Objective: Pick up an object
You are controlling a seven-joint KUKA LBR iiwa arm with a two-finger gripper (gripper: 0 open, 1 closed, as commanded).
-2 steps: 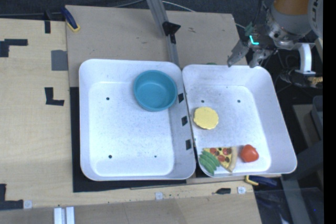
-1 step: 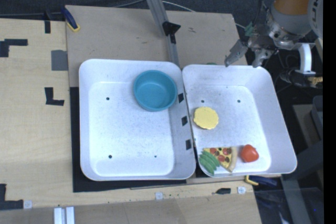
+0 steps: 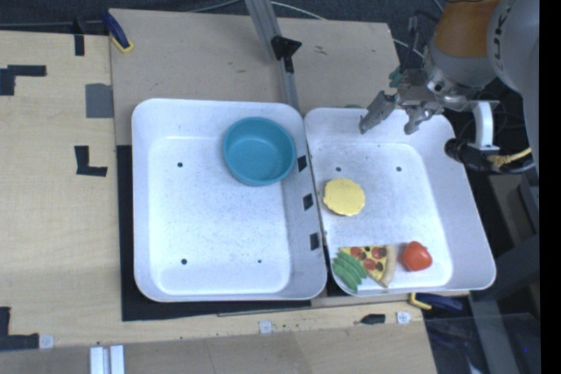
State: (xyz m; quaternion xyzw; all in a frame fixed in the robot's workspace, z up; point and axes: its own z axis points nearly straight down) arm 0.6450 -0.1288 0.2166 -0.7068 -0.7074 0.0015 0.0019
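Pizza [image 3: 372,262] and tomato [image 3: 416,256] lay along the right bin's [image 3: 465,215] near edge, a yellow disc [image 3: 344,197] mid-bin. My hand [image 3: 392,119] hung open and empty above the far edge, presumably poised to descend. A blue bowl [image 3: 259,151] sat in the left bin [image 3: 158,215].

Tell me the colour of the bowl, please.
Blue, seen in the camera view: the bowl.

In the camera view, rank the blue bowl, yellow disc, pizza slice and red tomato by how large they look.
Largest to smallest:
1. blue bowl
2. pizza slice and yellow disc, which look too alike to rank
3. red tomato

The bowl sits in the left bin; the rest lie in the right bin.
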